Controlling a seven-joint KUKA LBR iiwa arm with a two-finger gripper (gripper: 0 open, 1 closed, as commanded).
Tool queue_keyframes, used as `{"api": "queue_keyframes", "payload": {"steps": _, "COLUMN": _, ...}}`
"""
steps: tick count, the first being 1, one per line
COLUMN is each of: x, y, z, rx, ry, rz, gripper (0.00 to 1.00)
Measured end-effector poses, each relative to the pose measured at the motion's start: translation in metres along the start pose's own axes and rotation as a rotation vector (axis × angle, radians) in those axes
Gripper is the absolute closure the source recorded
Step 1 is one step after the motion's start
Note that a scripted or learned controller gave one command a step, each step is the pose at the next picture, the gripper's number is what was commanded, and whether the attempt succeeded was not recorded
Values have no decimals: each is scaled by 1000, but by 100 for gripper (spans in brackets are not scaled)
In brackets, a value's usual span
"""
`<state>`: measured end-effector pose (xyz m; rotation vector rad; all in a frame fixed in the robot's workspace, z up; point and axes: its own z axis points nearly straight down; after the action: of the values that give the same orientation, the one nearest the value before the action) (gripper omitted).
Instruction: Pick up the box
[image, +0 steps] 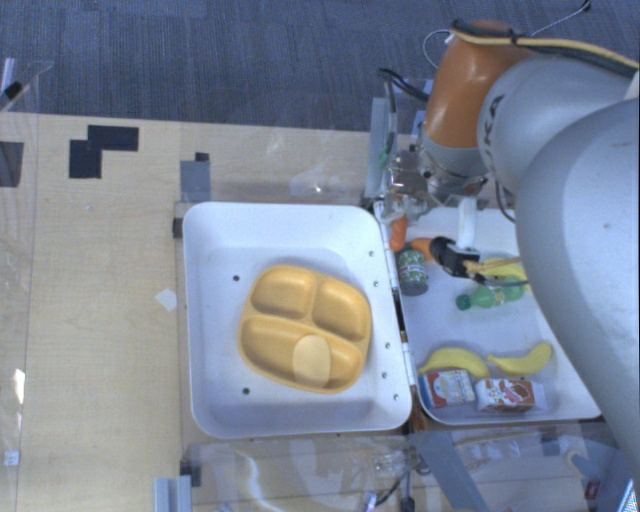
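Observation:
Two small red-and-white boxes lie at the front of the right bin (575, 405): one (449, 387) beside the other (505, 395). My gripper (403, 207) hangs over the far left corner of that bin, well behind the boxes and apart from them. Nothing shows between its tips. The grey arm with its orange band covers much of the bin's right side.
Two yellow bananas (453, 359) (520, 359) lie just behind the boxes. A green bottle (487, 297), a dark can (411, 272) and a small orange item (398, 236) sit near the gripper. The left bin (210, 300) holds a yellow divided tray (303, 325).

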<state>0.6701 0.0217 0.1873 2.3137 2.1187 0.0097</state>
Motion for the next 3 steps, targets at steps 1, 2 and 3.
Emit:
{"api": "queue_keyframes", "payload": {"steps": 1, "x": 92, "y": -36, "z": 37, "rx": 5, "ry": -1, "rz": 189, "gripper": 100}}
{"api": "queue_keyframes", "payload": {"steps": 2, "x": 77, "y": -72, "z": 1, "rx": 4, "ry": -1, "rz": 98, "gripper": 100}}
{"api": "queue_keyframes", "payload": {"steps": 3, "x": 156, "y": -154, "z": 68, "rx": 4, "ry": 12, "rz": -44, "gripper": 100}}
